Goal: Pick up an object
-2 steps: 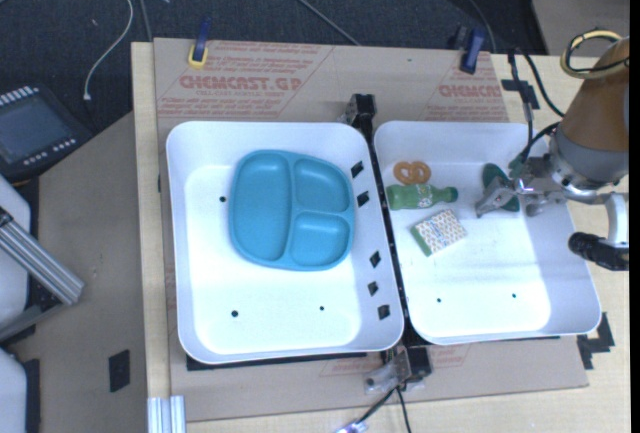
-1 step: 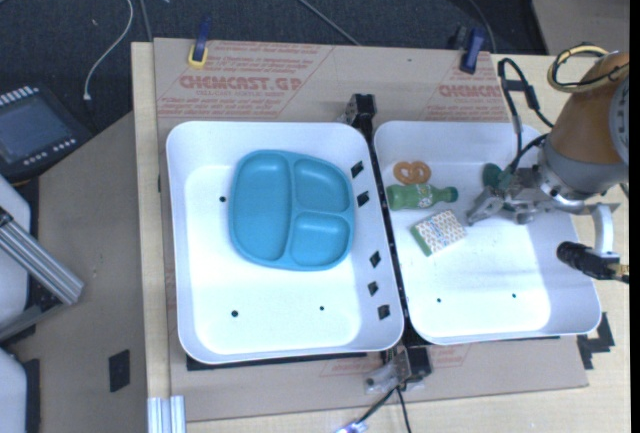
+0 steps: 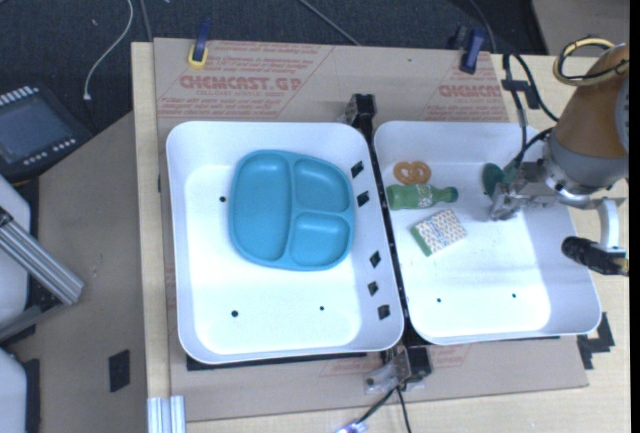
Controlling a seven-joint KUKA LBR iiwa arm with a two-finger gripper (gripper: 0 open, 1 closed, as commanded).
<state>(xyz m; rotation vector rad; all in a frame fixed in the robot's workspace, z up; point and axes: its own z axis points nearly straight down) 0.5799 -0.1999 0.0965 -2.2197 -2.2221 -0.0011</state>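
Two white bins side by side on the bench. Left bin (image 3: 200,311) carrying a blue plate (image 3: 291,209) with three sections, sitting toward the bin's 12 o'clock half, a little off centre toward 1 o'clock. Black markers dotted along its 3 o'clock wall.

Right bin (image 3: 480,311) holding the small stuff, all crowded up toward 10 and 11 o'clock. Orange pretzel (image 3: 411,172) nearest the top. Just below it, at 6 o'clock from the pretzel, a green bottle (image 3: 420,195) lying on its side, neck pointing toward 3 o'clock. Below that again, a small checked packet (image 3: 439,231), tilted, just beside the bottle but apart from it.

Arm (image 3: 590,126) reaching in from 3 o'clock, orange band up high, grey wrist lower. Gripper (image 3: 503,201) low over the right bin, around 2 o'clock from the bin's centre, well apart from the bottle and packet. Something dark green (image 3: 493,177) right at the fingertips, on the 12 o'clock side; too small and blurred to name. Finger spread impossible to read here, so cannot tell whether wide, narrow or clamped on anything.

Cables trailing over the dark floor at 11 o'clock.
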